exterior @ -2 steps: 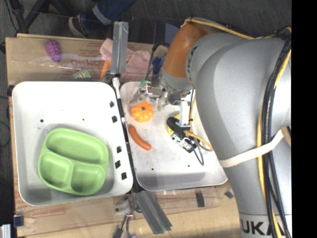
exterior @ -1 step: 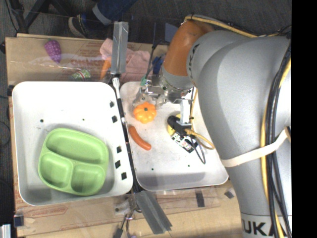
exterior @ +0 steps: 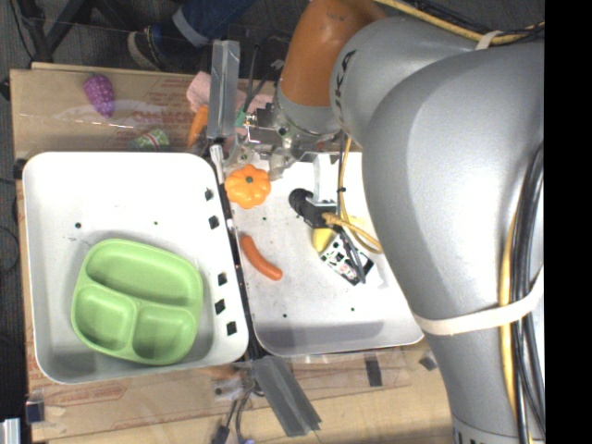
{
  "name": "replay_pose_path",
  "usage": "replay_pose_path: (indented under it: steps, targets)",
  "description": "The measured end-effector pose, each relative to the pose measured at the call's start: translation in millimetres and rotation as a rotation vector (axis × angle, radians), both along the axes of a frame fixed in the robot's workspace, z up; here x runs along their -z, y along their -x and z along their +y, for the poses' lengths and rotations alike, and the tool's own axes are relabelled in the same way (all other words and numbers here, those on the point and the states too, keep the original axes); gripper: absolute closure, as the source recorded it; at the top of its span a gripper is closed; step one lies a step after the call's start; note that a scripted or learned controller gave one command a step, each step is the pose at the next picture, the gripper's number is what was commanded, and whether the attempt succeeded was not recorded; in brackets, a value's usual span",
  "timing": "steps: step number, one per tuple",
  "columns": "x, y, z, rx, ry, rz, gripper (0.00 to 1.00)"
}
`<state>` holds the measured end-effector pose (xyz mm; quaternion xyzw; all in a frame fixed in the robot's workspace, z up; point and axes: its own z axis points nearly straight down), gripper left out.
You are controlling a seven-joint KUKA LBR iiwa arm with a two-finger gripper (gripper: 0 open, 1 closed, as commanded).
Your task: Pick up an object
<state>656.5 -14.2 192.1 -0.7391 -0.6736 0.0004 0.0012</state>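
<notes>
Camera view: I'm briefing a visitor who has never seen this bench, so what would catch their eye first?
The big grey arm with its orange band fills the right side, reaching over the right bin. A bright orange pumpkin sits at that bin's upper left corner, with an orange sausage-shaped toy below it. In the left bin lies a green divided plate.

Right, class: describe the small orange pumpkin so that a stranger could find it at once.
Start at the right-hand shallow white bin. Near its top left corner, below the gripper, sits the small round ribbed orange plastic pumpkin. Unlike the long orange sausage below, it is squat and green-stemmed.
</notes>
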Motion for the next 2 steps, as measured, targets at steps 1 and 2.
replay_pose_path:
  steps: [1,2]
  targets:
    - [24.9,30.8,155.4,-0.280,0.000,0.003,1.00]
    - [-219.9,100.2,211.1,-0.316,0.000,-0.004,1.00]
